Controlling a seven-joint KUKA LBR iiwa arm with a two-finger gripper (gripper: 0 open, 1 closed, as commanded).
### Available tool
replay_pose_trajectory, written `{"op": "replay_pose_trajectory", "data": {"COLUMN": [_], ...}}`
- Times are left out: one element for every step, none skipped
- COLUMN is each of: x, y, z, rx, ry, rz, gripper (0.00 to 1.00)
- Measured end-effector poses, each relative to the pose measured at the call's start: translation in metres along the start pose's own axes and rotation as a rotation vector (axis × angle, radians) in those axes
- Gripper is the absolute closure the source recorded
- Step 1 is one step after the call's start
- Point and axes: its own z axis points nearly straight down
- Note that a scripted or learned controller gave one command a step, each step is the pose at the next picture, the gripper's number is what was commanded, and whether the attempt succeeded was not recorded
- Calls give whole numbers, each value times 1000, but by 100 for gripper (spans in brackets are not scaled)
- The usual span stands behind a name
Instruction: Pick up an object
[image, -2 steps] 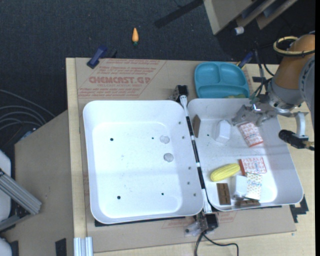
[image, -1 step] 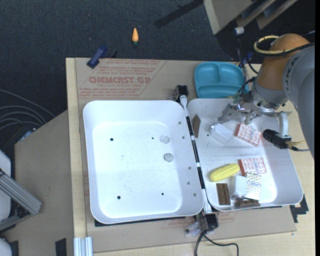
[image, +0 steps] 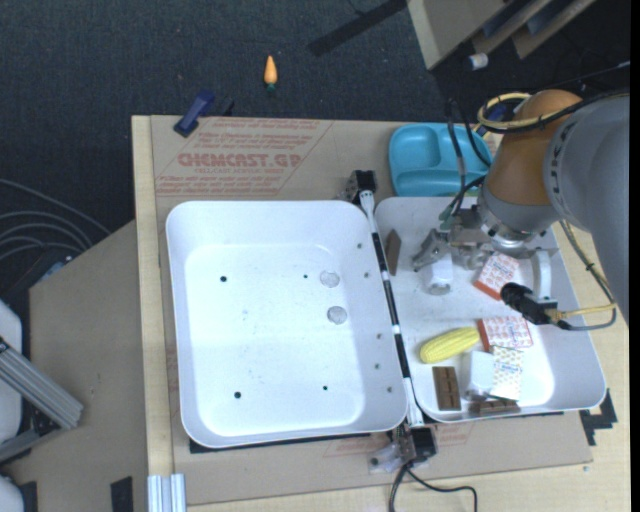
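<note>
My gripper (image: 441, 252) hangs low over the back half of the right bin (image: 582, 372), under the orange-banded wrist. Just below it lies a small pale, clear-looking object (image: 437, 282); the view does not show contact with it. A red-and-white packet (image: 494, 273) lies to the gripper's right. A yellow corn-shaped toy (image: 448, 344) rests mid-bin near the divider. A dark brown piece (image: 392, 251) stands by the left wall. Toward the front lie a patterned packet (image: 506, 333), a white packet (image: 499, 376) and a brown block (image: 446, 387).
The left bin (image: 200, 240) has two small grey discs (image: 333, 297) on its floor. A light blue container (image: 428, 157) sits on the bench behind the right bin. A blue item (image: 194, 113) and an orange one (image: 270, 70) lie on the dark floor beyond.
</note>
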Motion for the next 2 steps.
{"op": "replay_pose_trajectory", "data": {"x": [-21, -98], "y": [35, 35], "z": [-1, -13], "rx": [-4, -2], "ry": [-2, 0], "rz": [1, 0], "gripper": [0, 0]}}
